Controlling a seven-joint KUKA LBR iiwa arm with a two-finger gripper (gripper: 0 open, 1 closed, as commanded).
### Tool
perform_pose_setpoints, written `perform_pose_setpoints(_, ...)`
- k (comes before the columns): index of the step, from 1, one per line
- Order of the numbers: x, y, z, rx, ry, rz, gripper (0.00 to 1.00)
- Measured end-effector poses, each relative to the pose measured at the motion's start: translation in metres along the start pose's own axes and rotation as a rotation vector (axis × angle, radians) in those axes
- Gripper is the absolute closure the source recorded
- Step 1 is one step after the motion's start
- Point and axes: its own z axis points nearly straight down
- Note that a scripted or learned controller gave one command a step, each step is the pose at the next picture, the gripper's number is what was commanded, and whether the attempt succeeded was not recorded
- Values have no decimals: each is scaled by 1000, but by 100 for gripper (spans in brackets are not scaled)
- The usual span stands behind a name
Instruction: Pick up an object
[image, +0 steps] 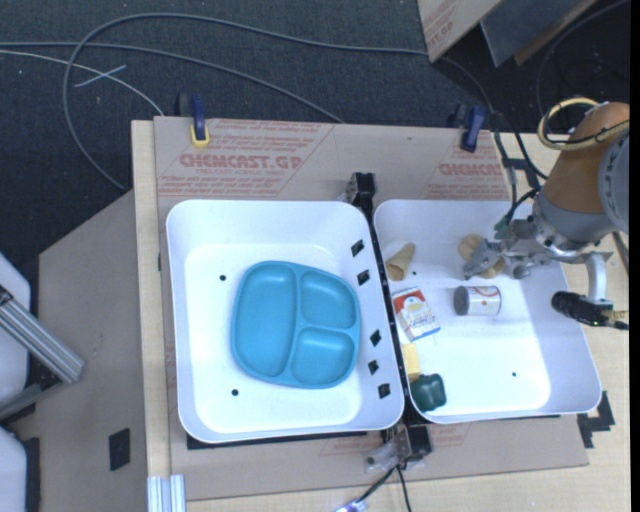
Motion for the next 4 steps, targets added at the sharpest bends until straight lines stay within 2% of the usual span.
perform_pose_setpoints(1,0,2,-14,-6,-1,-1,100)
perform_pose_setpoints(2,2,10,-76,-11,-4,-1,100)
perform_pose_setpoints(3,-3,14,-122,-11,-4,0,100)
perform_pose_setpoints(4,-4,15,-151,-10,-3,0,100)
